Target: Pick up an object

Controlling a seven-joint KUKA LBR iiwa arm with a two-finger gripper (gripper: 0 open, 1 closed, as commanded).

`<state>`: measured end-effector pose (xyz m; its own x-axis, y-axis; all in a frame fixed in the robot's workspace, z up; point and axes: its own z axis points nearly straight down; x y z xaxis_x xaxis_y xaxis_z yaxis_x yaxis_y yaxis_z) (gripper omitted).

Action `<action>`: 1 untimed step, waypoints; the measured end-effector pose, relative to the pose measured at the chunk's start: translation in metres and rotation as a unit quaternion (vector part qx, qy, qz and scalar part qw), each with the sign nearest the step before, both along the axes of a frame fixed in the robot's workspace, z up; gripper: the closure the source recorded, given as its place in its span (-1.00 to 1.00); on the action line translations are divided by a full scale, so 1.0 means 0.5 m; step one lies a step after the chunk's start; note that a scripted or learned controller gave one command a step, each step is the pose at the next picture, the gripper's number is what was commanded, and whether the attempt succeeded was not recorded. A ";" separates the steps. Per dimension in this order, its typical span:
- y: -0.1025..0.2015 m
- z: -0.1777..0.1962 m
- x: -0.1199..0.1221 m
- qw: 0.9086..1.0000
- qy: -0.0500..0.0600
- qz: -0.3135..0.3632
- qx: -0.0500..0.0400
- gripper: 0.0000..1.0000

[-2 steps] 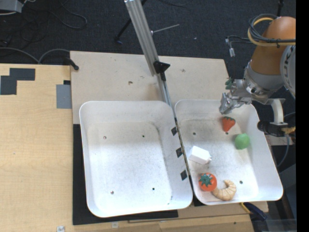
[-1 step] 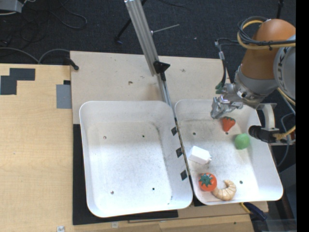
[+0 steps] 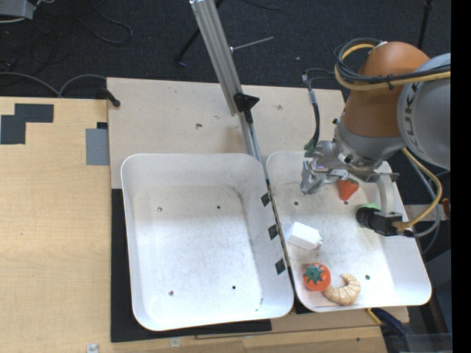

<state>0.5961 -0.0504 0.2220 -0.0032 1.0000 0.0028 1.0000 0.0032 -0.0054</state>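
Over the right bin (image 3: 412, 285), the gripper (image 3: 318, 176) hangs with fingers spread, holding nothing; "KU" reads on the arm (image 3: 430, 105).

Orange-red object (image 3: 347, 190) — partly hidden behind the tool (image 3: 318, 176), identity unclear. Tool finger spacing too small to resolve. Arm (image 3: 412, 101) cut off at right edge — base unseen.
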 end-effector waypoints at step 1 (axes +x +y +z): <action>0.076 0.001 -0.040 1.000 0.000 0.000 0.000 1.00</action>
